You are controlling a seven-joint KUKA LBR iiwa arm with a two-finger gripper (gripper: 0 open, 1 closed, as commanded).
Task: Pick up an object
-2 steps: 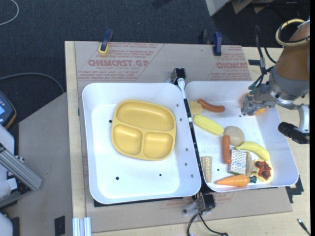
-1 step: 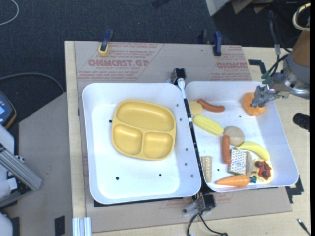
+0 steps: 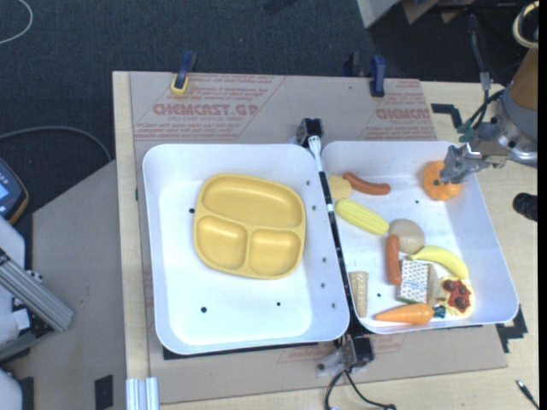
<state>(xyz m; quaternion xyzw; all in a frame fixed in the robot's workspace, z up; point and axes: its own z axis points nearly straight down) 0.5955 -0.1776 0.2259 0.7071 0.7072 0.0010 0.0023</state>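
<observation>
My gripper (image 3: 456,162) reaches in from the right and hangs over the far right corner of the right bin (image 3: 496,254). Its tip is right at the upper right side of an orange fruit (image 3: 438,183) that lies there. Other toy foods lie in this bin: a red sausage (image 3: 367,184), a corn cob (image 3: 361,217), a beige potato (image 3: 408,231), a banana (image 3: 442,259), a second sausage (image 3: 392,259), a white cracker (image 3: 414,280), a carrot (image 3: 406,314) and a pizza slice (image 3: 459,295).
The left bin (image 3: 167,254) holds a yellow divided plate (image 3: 249,226). A pale cone-shaped piece (image 3: 359,290) lies by the divider between the bins. Blue and yellow clamps (image 3: 181,73) hold the board at the back edge.
</observation>
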